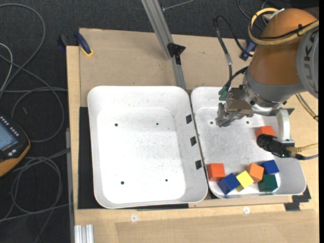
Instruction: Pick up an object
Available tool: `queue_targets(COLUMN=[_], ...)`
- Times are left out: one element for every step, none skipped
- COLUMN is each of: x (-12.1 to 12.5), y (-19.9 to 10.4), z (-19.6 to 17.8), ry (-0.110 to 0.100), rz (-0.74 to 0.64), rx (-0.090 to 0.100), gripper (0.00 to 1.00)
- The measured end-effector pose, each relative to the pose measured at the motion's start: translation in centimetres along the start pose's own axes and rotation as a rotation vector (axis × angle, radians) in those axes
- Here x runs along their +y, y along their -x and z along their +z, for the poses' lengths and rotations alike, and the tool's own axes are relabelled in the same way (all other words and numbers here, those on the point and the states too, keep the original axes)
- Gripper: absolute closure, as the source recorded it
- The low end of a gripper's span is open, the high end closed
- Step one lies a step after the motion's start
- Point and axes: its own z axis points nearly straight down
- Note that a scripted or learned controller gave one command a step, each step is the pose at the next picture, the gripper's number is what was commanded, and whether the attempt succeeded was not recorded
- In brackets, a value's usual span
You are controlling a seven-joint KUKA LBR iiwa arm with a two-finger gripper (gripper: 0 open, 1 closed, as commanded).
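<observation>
Hovering over the right bin [202, 105], the gripper [224, 119] seems to carry nothing; how wide it stands I cannot tell. Blocks [244, 178] crowd the near edge, well apart. Tight packing could spoil a clean grasp.

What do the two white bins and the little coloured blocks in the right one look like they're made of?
The bins look like thin moulded plastic: rounded corners, smooth matte white surface, scuffed with grey specks. The blocks look like painted wood or solid plastic: crisp cube edges, flat saturated colours, little gloss. Which one, the view leaves open.
</observation>
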Motion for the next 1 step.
queue_targets(x=[-1.57], y=[-5.76], z=[1.03], ry=[-0.001], rz=[-0.001], rx=[0.001], gripper=[1.00])
